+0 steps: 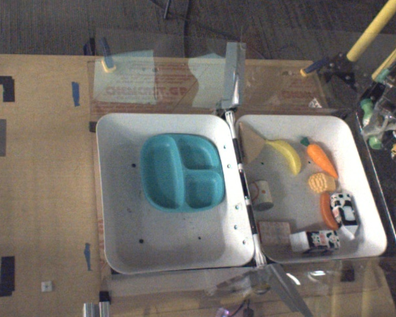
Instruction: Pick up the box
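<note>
A small tan box [274, 230] lies flat at the near left of the right bin [369, 177]. Right of it, a cow-patterned carton [322, 240] lies on its side against the bin's near wall, with a white end pointing left. A second cow-patterned carton [346, 210] rests near the right wall, beside an orange piece [325, 211].
The right bin also holds a banana [286, 154], a carrot [321, 160], a round orange waffle-like toy [321, 183] and a small tan cylinder [263, 194]. A teal divided plate [183, 171] sits in the left bin [119, 230]. A yellow pole [376, 24] and clutter stand at the far right.
</note>
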Controlling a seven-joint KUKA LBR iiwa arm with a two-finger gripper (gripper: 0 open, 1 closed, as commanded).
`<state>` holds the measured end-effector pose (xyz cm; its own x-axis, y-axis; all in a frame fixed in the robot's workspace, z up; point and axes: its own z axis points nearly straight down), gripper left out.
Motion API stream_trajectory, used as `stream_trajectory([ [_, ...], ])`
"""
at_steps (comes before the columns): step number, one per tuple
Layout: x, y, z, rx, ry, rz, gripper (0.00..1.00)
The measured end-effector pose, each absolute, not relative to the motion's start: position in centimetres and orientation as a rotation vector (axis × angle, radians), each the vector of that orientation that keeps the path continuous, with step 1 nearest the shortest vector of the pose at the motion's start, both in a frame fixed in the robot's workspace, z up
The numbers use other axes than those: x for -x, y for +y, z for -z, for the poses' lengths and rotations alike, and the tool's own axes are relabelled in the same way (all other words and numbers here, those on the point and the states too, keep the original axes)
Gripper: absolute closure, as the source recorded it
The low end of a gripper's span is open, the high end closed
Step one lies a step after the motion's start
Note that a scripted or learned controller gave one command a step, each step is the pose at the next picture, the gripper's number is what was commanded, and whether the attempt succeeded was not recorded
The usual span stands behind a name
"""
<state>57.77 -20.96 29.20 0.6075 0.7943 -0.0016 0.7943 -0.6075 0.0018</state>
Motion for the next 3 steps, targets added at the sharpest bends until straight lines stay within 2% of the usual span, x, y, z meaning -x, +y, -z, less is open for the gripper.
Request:
stream_trajectory([
  [1,-61.2,-21.7,-39.3,-2.904,1.194,0.0,1.0],
  [2,-61.2,-21.6,-39.3,-2.905,1.195,0.001,0.0],
  [3,-61.3,-21.4,-40.3,-2.899,1.201,0.001,1.0],
])
